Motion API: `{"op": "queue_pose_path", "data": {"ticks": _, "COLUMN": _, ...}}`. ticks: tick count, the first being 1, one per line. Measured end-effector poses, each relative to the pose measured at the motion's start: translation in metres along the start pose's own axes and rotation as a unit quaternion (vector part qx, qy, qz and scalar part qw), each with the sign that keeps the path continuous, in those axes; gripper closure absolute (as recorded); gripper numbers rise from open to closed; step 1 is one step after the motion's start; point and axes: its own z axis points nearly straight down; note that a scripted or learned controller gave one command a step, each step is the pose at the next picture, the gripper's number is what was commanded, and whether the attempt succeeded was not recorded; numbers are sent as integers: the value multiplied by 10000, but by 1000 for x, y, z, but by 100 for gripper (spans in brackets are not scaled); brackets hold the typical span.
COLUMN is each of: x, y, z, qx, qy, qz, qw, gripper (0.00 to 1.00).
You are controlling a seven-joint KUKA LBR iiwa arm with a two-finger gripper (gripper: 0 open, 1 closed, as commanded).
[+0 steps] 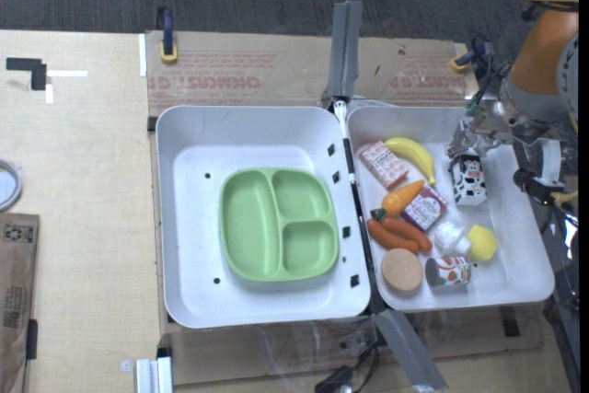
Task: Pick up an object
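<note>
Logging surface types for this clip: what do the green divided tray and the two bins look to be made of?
The green divided tray looks like moulded plastic, matte to satin: one even pale green, rounded compartment walls, soft highlights. The left bin and right bin look like thin formed white plastic, smooth and slightly glossy, with rounded corners and rolled rims; coated metal cannot be ruled out.

light wood bench [74, 161], two shallow white bins side by side on it: left bin [175, 198], right bin [525, 262], touching at the middle. brown cardboard sheet [248, 69] lies behind them. tape roll [5, 187] and brown paper bag [17, 299] at bench's left edge.
</note>
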Motion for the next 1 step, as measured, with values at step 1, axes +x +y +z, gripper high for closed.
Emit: {"op": "queue_pose_path", "data": {"ticks": 1, "x": 37, "y": 10, "z": -96, "qx": 29, "qy": -3, "qz": -836, "qw": 9965, "gripper": 100}}
